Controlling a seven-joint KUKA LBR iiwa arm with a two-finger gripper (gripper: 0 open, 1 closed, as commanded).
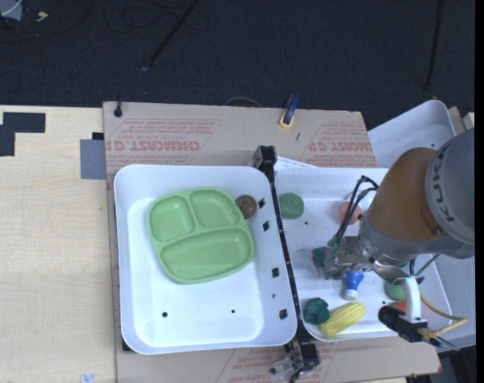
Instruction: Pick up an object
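The end effector (337,260) is low inside the right white bin (321,183), near its middle, at the tip of the grey arm with the orange band (397,202) that reaches in from the right. It is a dark, cluttered cluster from this angle, and whether it is spread or closed cannot be told; nothing can be seen clamped in it. A small dark green object (319,255) lies just at its left side, touching or nearly so. Just below it stands a small blue and white bottle-shaped piece (353,282). Toward the near edge of this bin lie a yellow toy corn cob (343,317) and, touching its left end, a dark green rounded toy (315,309). A light green round toy (291,206) sits near the bin's far left corner, and an orange-red bit (346,211) peeks out beside the arm.

The left white bin (138,294) holds a light green plastic plate with three compartments (200,234). A small brown ball (245,206) rests just beside the plate's far right corner. Both bins stand on cardboard sheets (186,138) laid over the pale wooden counter (42,246).
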